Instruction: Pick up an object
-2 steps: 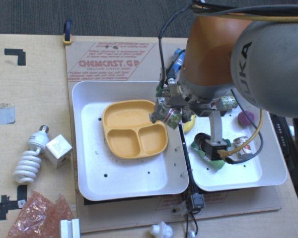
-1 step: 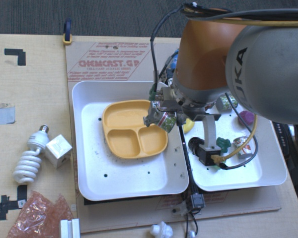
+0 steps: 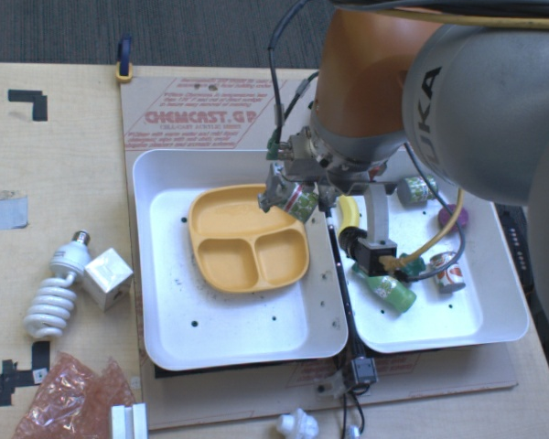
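Bulk first: the grey and orange arm [image 3: 412,80] hangs over both bins and hides much of the right bin [image 3: 494,309], so whatever lies under it is anyone's guess. Below that, the left bin [image 3: 165,327] holds a yellow divided plate [image 3: 247,250], lying flat with its upper right corner under the wrist. The gripper [image 3: 297,199] sits right at that corner, just above the ridge where the two bins meet, and a small green can [image 3: 304,203] appears pinched between its fingers, tilted; I would call it narrowly closed on the can, though the hold looks shallow from here.

That is my worry. A tilted can caught near its end could swivel or slip out as the arm lifts, dropping onto the plate or the divider. The plate's rim is close enough that the fingers might also snag it and drag it along.

Smaller things in the right bin, a green bottle [image 3: 389,293], a yellow piece [image 3: 349,213] and a purple bit [image 3: 452,216], lie near the cables and could get swept.
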You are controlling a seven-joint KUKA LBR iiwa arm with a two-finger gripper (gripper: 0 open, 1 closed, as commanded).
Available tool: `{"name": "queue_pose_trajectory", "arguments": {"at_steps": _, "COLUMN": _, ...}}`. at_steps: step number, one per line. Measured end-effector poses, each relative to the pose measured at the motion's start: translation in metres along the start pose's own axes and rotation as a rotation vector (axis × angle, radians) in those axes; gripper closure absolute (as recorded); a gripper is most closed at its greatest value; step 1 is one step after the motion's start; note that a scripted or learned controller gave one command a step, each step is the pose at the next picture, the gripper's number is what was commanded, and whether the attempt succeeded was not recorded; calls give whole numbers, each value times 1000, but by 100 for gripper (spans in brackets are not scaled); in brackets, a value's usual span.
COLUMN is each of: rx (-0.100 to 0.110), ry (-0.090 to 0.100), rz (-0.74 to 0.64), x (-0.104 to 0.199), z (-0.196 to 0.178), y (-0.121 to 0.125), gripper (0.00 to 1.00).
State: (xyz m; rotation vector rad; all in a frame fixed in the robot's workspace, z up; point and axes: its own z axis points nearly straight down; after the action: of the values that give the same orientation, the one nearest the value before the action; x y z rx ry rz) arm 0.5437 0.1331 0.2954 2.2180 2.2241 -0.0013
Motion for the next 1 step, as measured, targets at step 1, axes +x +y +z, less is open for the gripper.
{"name": "queue_pose_trajectory", "arguments": {"at_steps": 1, "rx": 0, "ry": -1, "rz": 5, "x": -22, "z": 21, "y": 38, "gripper": 100}}
